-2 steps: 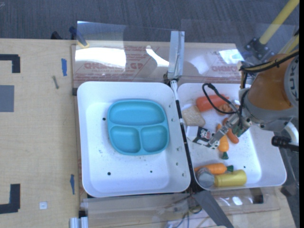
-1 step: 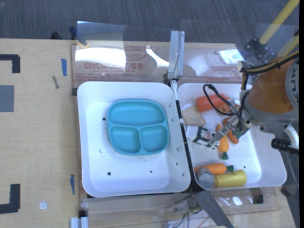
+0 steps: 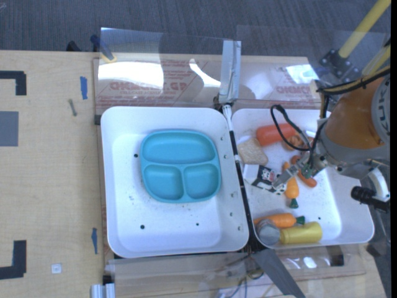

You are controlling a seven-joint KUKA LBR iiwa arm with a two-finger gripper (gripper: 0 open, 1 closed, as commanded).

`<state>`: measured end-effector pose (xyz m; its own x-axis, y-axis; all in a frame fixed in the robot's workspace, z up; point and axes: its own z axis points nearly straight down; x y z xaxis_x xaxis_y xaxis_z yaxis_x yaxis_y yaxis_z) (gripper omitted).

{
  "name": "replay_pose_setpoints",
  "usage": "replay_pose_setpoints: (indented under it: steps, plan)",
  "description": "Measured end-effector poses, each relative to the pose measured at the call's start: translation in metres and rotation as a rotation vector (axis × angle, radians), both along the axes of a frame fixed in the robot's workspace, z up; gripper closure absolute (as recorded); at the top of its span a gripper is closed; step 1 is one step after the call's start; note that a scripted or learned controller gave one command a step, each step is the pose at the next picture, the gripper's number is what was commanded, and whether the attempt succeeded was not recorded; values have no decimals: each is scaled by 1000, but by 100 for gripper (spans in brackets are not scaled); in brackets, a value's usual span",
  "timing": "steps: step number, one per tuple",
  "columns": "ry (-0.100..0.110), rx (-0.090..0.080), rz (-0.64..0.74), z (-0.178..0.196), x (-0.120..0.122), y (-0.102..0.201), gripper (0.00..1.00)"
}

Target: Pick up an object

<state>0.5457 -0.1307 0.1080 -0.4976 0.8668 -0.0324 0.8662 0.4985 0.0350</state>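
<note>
**Arm low over the right bin, among the toy food**

We see the gripper (image 3: 296, 174) down in the right bin (image 3: 353, 228), its tip among several small orange pieces (image 3: 291, 190). We cannot tell from this slanted view how the claw is set, and we see nothing clearly between its tips.

The nearest candidates for picking lie around it. A red-orange sausage shape (image 3: 274, 133) lies toward the far side of the bin, its long axis running left to right and slightly tilted. A small carrot (image 3: 284, 220) lies near the front wall, long axis also left to right, its green end pointing right. Just in front of it a yellow bottle (image 3: 301, 233) lies on its side, parallel to the carrot and touching or nearly touching it. A beige wedge like a slice of bread (image 3: 252, 151) sits by the bin's left wall, and a small black-and-white card (image 3: 265, 176) lies between it and the gripper. A black cable (image 3: 286, 120) loops over the sausage shape.

The left bin (image 3: 124, 228) bears a blue divided plate (image 3: 180, 166) with three compartments, set near its middle. Both bins sit on a pale wooden bench (image 3: 43, 185) marked with blue tape and black corner marks. Clear plastic sheets (image 3: 161, 67) stand behind the bins, and beyond them lies dark grey carpet (image 3: 186, 5).
</note>
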Motion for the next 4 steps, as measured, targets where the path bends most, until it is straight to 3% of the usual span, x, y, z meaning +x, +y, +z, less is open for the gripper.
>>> replay_pose_setpoints:
  steps: [1, 2, 3, 4]
  plan:
    - [-14, 2, -105, 0, -11, 3, 0]
    - [-2, 13, -242, -1, -11, 2, 0]
    - [-21, 10, -363, 0, -24, 11, 0]
    - [8, 33, -527, -2, -17, 4, 0]
